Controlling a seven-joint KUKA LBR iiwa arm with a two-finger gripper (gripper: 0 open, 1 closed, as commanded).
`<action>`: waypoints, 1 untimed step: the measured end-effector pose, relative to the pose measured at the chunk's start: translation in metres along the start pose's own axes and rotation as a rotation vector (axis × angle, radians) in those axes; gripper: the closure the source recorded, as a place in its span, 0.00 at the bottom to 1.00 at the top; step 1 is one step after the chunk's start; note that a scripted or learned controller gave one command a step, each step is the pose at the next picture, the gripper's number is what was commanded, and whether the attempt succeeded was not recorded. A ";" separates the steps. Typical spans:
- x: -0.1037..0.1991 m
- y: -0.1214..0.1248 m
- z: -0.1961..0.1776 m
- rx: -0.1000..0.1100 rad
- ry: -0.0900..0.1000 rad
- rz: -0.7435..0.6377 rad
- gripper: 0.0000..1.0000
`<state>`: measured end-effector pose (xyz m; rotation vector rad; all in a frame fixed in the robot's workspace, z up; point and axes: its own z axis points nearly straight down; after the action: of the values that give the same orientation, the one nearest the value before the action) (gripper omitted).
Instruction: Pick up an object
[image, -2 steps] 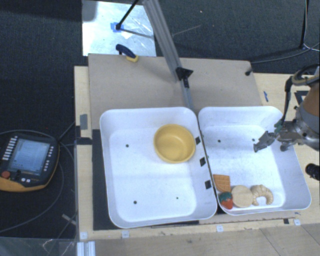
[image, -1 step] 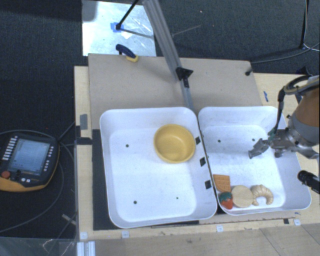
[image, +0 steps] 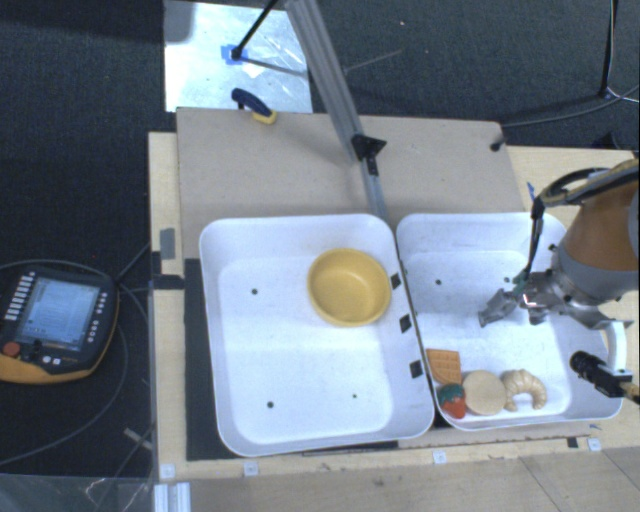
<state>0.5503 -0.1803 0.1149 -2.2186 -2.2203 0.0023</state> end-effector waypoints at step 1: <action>0.000 0.000 0.026 -0.002 -0.001 0.000 0.00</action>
<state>0.5502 -0.1800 0.0894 -2.2205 -2.2213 0.0006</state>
